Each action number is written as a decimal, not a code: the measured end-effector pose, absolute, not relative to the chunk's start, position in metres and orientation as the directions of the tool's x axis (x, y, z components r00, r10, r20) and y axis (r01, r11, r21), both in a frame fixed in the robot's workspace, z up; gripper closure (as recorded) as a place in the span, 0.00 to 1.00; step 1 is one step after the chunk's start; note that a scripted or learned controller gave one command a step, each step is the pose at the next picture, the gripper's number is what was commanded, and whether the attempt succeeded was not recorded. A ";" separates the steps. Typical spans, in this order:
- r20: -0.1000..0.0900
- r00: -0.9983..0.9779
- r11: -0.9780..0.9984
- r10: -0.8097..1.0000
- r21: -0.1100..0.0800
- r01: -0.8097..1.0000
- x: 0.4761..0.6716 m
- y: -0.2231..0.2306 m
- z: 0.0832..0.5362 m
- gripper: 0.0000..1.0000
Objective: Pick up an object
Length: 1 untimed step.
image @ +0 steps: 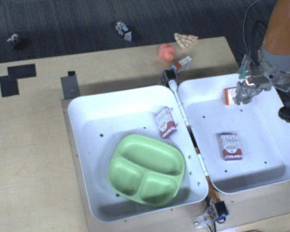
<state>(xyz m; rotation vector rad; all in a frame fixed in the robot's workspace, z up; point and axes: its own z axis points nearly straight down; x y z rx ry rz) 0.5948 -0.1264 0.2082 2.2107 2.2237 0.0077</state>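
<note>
Overhead, two white bins sit side by side on the bench, with the gripper [245, 89] over the upper right corner of the right bin [271, 171].

Left bin [87, 150] holds two things: one green divided plate [146, 168] toward its lower middle and one small red-and-white packet [165, 121] near its right wall. Right bin holds two things as well: a second red-and-white packet [230, 146] lying flat near its centre, and one orange block [231, 95] (partly hidden) at the upper edge, just left of the gripper and close against it. Whether the claw is released or clenched cannot be told, since the metal parts blur together. Central packet lies well below and left of the gripper, apart from it. Beyond the bins, one pink ball [165, 52] and one pizza-slice toy [185, 39] rest on the bench.
</note>
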 end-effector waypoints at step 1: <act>0.000 -0.005 0.005 1.000 0.004 1.000 0.594 -0.127 0.207 0.00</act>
